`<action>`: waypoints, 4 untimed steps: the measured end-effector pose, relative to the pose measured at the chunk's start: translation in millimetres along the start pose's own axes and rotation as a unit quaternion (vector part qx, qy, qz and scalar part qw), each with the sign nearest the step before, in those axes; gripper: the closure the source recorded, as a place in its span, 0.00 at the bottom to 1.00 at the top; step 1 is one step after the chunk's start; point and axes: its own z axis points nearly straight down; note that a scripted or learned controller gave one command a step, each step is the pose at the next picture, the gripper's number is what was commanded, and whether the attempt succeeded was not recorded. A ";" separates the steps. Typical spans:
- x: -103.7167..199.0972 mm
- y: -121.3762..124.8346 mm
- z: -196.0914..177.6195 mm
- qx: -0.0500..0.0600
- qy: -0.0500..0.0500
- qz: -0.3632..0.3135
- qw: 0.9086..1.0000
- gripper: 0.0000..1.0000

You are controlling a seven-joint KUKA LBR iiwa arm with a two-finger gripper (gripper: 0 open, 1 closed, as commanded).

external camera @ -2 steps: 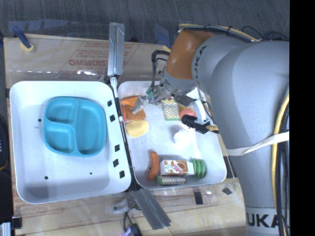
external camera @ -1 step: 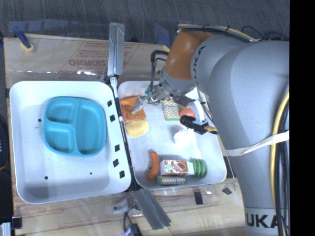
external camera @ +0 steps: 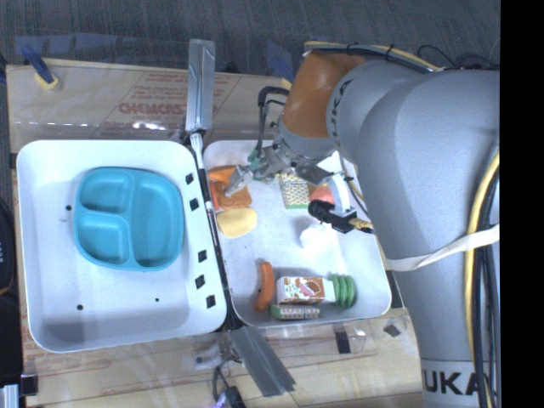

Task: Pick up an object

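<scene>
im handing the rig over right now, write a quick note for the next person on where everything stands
Gripper: low in the right bin, at its upper-left corner, just over the orange food item; finger state can't be read, and nothing visibly held.
Right bin also holds: yellow piece, checkered item, sausage, small carton, green item.
Left bin: blue divided tray.
Done: arm in position over the items.
Left: confirm a grasp and lift an object.

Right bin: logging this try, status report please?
Pincer low over the orange toy food piece, right white bin. Nothing seen lifted. Pale yellow rounded piece close beside.
</scene>
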 end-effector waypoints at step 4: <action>-22.2 -10.4 -10.0 0.006 -0.016 -0.014 1.000 1.00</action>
